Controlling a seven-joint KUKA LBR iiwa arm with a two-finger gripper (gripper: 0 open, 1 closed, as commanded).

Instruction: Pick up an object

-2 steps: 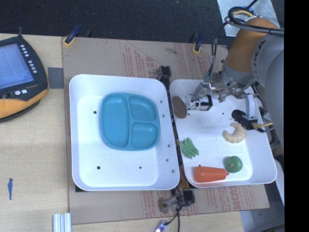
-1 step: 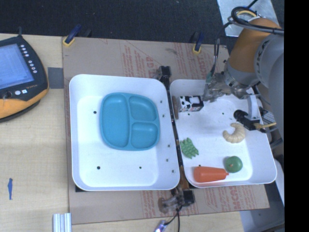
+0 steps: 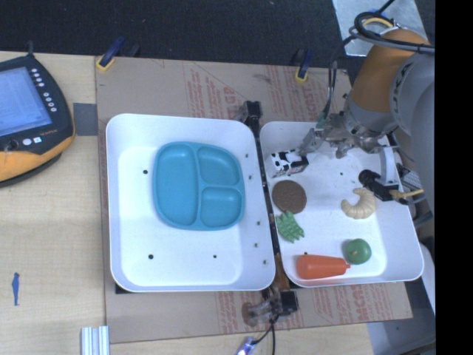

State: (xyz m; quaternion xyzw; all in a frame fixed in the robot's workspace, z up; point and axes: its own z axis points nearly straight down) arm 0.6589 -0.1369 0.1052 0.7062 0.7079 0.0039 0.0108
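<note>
My gripper [image 3: 325,148] hangs over the far part of the right bin [image 3: 399,272], open, with nothing between its fingers. One fingertip [image 3: 307,146] is just right of a small black-and-white toy cow [image 3: 285,163] near the bin's far left corner. Below the cow lie a brown round cookie [image 3: 288,196] and a green leafy piece [image 3: 290,228]. A tan croissant [image 3: 359,204] lies at the right. An orange carrot [image 3: 322,266] and a green round fruit [image 3: 358,251] lie along the near edge.
The left bin [image 3: 126,198] holds a blue divided plate [image 3: 198,185]. A tablet-like pendant [image 3: 26,117] lies on the bench at far left. Clamps sit on the cardboard's far edge and between the bins.
</note>
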